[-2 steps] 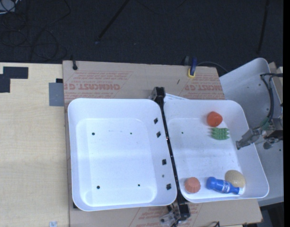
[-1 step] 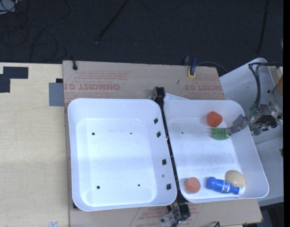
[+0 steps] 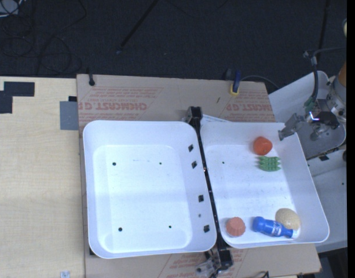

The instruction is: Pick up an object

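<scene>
Round orange ball [image 3: 262, 145], ridged green piece [image 3: 269, 164], blue bottle [image 3: 272, 227]

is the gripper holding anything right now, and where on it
Nothing is held. The gripper sits at the right bin's far right edge, apart from the orange ball.

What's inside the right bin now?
The right bin holds an orange ball, green toy, pink ball, blue bottle and beige ball. Nothing looks covered.
</scene>
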`<state>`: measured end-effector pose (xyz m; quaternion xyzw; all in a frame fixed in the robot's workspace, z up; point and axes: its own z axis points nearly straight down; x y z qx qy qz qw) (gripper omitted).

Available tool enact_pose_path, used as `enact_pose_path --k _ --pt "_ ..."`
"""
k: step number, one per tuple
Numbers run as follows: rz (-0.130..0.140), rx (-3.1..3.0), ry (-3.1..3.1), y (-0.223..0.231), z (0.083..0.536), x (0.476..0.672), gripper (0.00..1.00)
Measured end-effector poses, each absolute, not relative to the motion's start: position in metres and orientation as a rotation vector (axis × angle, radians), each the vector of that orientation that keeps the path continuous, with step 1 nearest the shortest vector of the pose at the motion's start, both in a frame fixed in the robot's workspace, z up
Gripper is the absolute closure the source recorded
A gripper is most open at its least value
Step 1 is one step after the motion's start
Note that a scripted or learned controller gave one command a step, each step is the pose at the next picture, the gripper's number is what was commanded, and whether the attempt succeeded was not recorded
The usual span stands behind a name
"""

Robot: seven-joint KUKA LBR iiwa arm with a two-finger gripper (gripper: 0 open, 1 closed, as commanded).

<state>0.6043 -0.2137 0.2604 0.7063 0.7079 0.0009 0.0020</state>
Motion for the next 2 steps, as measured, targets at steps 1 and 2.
enact_pose_path --k 1,2 --pt "0.004 2.214 2.221 -0.213 0.303 0.646 0.00" --pt "0.007 2.212 2.217 -0.214 0.404 0.645 0.00"
